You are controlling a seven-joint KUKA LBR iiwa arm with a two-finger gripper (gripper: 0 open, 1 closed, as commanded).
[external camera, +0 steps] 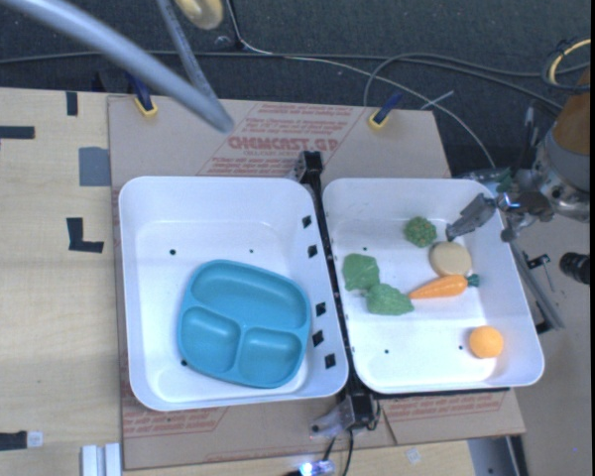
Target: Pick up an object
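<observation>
Camera view: gripper (488,216) open, empty, just above beige potato (450,258); red "CHEMCAST GP" print on cardboard (278,139) far left.

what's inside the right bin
The right bin holds a carrot, a pale potato, an orange ball and three green vegetable pieces. The pincer covers part of its far right rim.

Blue tray (244,325), orange carrot (438,288) — both bins (139,266) white.
</observation>
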